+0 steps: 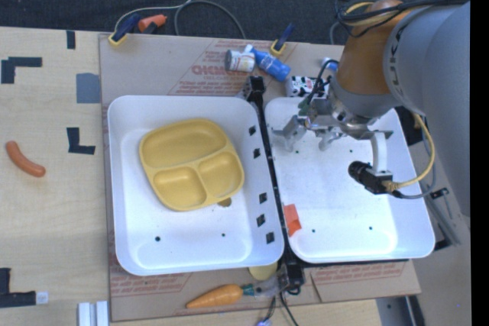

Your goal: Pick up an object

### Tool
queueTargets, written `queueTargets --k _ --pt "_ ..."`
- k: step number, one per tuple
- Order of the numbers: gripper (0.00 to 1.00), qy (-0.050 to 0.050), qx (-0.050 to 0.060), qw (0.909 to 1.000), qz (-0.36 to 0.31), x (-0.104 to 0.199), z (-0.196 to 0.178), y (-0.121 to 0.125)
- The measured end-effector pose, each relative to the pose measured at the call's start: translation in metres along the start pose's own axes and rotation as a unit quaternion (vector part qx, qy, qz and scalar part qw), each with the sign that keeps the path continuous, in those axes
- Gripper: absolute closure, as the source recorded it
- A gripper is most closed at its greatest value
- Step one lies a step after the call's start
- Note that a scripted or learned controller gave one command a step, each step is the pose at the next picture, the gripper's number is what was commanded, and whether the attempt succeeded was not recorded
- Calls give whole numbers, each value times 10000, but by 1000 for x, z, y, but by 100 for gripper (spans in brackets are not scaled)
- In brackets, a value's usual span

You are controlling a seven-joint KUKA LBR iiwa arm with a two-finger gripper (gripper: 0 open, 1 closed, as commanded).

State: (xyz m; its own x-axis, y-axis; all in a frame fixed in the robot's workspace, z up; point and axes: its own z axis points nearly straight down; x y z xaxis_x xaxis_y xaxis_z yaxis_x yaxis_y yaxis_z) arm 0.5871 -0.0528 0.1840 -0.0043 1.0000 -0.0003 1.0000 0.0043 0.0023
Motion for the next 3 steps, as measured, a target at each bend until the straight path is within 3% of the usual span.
queueTargets --k 1,2,3 --pt "0 1 18 10000 14 -1 0 -3" --pt "0 9 16 10000 -7 43 0 11" --pt "0 -19 17 10000 49 -56 41 35"
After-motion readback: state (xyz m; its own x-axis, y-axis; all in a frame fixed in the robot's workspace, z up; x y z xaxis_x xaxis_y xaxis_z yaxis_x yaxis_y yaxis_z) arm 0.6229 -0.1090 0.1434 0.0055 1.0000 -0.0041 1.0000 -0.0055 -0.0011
